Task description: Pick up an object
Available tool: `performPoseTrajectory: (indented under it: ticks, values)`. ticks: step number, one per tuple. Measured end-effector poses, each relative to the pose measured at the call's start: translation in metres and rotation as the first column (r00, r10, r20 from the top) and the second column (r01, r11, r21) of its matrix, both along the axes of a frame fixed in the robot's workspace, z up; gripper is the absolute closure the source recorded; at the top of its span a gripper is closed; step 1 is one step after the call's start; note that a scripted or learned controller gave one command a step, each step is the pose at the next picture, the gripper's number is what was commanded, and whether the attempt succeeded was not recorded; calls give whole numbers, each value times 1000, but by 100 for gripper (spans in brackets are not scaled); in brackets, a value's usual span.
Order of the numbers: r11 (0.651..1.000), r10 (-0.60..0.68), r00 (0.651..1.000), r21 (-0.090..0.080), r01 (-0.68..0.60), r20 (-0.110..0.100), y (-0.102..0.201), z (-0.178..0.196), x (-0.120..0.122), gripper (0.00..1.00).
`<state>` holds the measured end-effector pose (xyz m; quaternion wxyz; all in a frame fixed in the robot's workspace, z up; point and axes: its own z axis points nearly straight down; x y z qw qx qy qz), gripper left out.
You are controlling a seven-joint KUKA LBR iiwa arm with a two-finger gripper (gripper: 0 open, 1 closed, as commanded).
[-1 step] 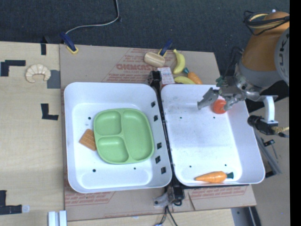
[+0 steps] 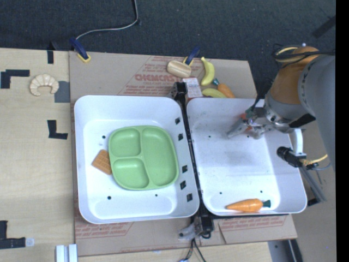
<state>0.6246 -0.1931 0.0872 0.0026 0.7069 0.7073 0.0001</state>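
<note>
Camera view has the two-finger gripper [image 2: 244,126], fingers spread apart and holding nothing, over the right white bin [image 2: 229,162]; the orange plastic carrot [image 2: 245,204] lies well below it, so it should descend squarely across the carrot's middle.

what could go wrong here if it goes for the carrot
The carrot lies against the right bin's near wall, so a finger may hit the rim or just push it along. The gripper sits at the bin's far side, apart from the carrot, so a closure here would likely catch nothing.
</note>
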Motion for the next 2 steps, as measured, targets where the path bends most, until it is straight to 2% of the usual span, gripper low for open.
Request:
performPoseTrajectory:
  ticks: [1,2]
  values:
    - [1000,2,1000,3,-2,1,43,-1,39,0]
    - [1000,3,1000,1,-3,0,43,10,39,100]
